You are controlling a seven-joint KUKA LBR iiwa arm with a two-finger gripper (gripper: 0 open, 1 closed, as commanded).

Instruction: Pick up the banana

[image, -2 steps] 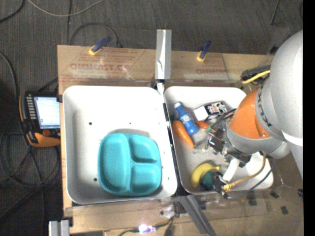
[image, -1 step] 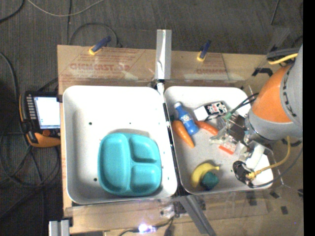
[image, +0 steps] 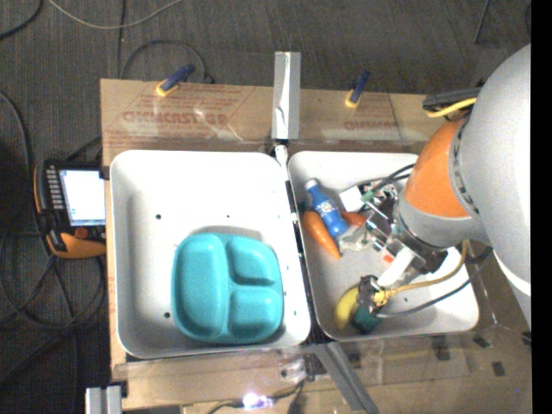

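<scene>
Banana (image: 346, 307) lies by the right bin's (image: 435, 314) near wall; my pincer (image: 373, 221) hangs nearby, presumably lining up; clenched or released, I cannot tell.

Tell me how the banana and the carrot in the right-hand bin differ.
The banana is yellow, the carrot orange. The carrot lies beside the blue bottle, along the wall next to the other bin; the banana lies near the view's bottom wall. The carrot tapers to a point. Both lie in the right bin.
</scene>
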